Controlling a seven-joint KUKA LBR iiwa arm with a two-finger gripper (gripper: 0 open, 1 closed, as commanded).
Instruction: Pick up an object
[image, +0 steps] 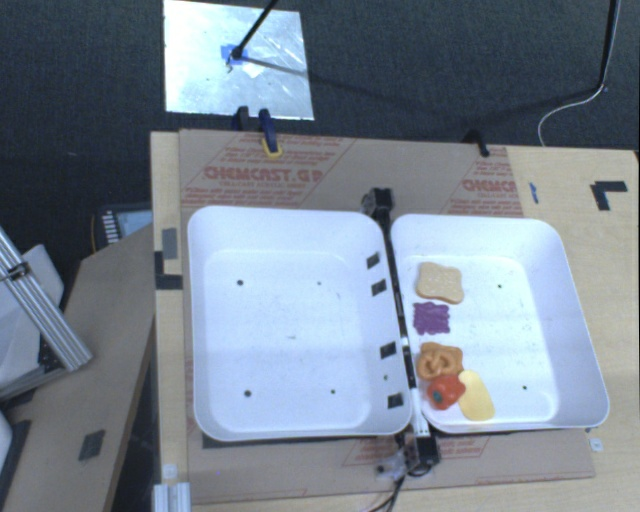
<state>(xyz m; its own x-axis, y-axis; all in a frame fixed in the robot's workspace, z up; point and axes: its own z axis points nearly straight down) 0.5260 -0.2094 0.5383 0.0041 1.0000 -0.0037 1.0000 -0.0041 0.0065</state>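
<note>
Several small toy foods lie along the left side of the right bin (560, 290). A tan bread slice (439, 283) is the farthest back. Just in front of it lies a purple piece (431, 318). Nearer still sits an orange pretzel-shaped piece (440, 358). A red pepper-like piece (446, 391) touches a pale yellow piece (476, 396) at the bin's front left corner.
The left bin (290, 320) stands beside the right one, joined by black clips along the shared wall. Both rest on a brown cardboard sheet (300, 165) over the bench. A shiny metal plate (238, 60) lies on the dark floor behind. An aluminium frame (40, 310) stands at left.
</note>
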